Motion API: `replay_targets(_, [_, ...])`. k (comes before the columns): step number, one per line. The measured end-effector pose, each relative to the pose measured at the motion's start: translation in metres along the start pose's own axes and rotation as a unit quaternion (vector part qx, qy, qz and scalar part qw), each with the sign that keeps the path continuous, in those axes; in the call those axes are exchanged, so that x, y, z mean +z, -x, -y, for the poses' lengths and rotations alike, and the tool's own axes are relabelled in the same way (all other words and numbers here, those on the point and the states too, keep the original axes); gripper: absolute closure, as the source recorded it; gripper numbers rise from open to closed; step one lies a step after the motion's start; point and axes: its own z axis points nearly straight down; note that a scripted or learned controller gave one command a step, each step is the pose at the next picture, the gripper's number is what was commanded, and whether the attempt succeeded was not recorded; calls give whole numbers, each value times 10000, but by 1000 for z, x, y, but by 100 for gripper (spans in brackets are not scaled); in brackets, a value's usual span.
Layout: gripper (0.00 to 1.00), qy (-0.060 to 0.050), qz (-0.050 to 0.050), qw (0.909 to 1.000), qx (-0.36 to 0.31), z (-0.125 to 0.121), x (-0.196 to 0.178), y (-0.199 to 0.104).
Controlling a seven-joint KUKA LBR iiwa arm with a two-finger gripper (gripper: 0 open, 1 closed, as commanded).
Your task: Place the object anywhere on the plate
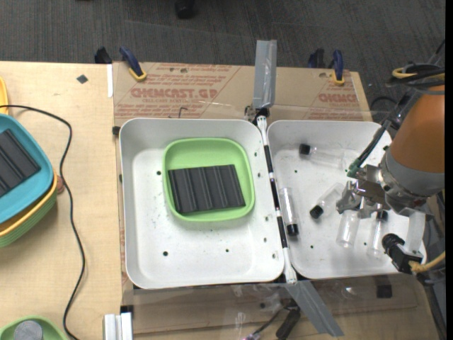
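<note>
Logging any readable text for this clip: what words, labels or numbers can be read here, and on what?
"CHEMCAST GP" in red, on the brown cardboard sheet behind the left bin.
The same red print, partly hidden, on the cardboard behind the right bin.
Smaller red print on both sheets: too blurred to read.

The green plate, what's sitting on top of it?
A dark ribbed mat lies on the green plate in the left bin, covering most of its floor, so that part is hidden.
</note>
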Motion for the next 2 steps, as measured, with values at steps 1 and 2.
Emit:
replay_targets(1, [0, 1, -1, 10000, 2, 0, 0, 0])
replay_targets(2, [0, -1, -1, 9890, 1481, -14, -45, 48])
